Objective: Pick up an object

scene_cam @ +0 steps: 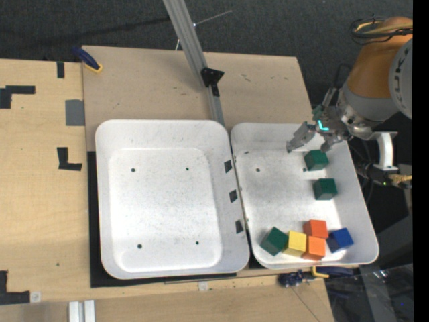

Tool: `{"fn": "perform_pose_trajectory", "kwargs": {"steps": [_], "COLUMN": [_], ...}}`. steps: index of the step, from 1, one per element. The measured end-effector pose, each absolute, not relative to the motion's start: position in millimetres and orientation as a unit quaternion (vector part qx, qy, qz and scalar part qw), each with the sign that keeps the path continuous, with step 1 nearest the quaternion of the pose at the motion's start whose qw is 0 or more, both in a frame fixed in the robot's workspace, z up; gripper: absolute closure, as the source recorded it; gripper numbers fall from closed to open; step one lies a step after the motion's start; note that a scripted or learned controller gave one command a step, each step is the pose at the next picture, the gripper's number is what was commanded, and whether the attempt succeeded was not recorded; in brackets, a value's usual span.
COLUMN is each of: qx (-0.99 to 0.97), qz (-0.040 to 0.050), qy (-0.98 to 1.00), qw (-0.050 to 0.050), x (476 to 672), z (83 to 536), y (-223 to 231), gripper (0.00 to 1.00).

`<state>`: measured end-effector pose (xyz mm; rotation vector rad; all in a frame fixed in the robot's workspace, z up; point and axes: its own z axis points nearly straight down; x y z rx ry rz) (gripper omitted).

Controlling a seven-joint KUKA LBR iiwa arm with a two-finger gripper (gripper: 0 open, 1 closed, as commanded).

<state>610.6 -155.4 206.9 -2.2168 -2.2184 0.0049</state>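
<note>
Up at the far end of the right white bin [265,180], the claw [310,138] hangs spread wide, holding nothing. Just below it sits a dark green cube [316,159].

Hung over the far end of the right bin [258,139], the gripper [315,136]. Just beneath it lay one block [316,159], a second block [325,188] nearer still. Well off toward the near edge, a cluster of five blocks [305,240]. Left of all, the left bin [107,146].
</note>
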Motion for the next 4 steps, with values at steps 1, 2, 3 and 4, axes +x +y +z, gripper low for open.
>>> {"fn": "perform_pose_trajectory", "kwargs": {"steps": [1,2,3,4], "qx": [-0.706,-0.706,-0.707,-0.707], "qz": [0.0,0.002,0.0031,0.0019], "qy": [-0.708,-0.708,-0.707,-0.708], "qw": [0.001,0.002,0.003,0.001], "x": [611.7,612.3,607.5,606.7], "z": [209.9,165.7,101.5,90.7], "y": [-155.3,-150.7,-153.8,-153.3], "gripper": [0.0,0.0,0.0,0.0]}}
